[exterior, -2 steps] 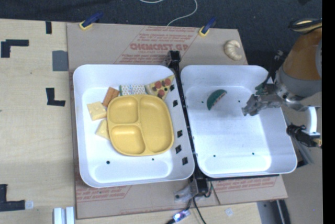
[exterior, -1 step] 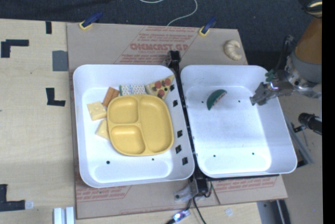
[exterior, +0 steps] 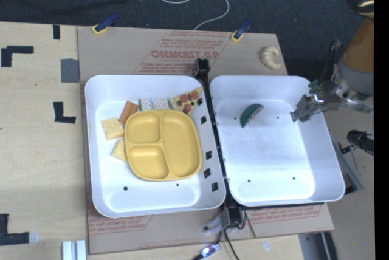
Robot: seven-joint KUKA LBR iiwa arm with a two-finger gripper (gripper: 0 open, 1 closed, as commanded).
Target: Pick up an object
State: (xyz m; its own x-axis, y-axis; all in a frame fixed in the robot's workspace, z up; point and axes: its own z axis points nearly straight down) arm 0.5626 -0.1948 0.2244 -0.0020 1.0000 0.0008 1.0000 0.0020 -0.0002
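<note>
A small green wedge-shaped object [exterior: 250, 113] lies in the back half of the right bin [exterior: 273, 186]. My gripper [exterior: 302, 109] hangs at that bin's right rim, well to the right of the green object and apart from it. The left bin [exterior: 103, 192] holds a yellow divided plate [exterior: 163, 144]. Around the plate's back and left edges lie a pizza slice [exterior: 188, 99], a brown cracker [exterior: 127, 110], pale yellow cheese pieces [exterior: 112, 128] and a small patterned piece [exterior: 154, 104].
A beige lump [exterior: 271, 58] rests on the cardboard behind the right bin. A white cable [exterior: 194, 0] loops across the dark floor at the back. Blue-and-yellow clamps [exterior: 104, 23] hold the cardboard's back corners. Black clips join the bins along their shared rim [exterior: 209, 131].
</note>
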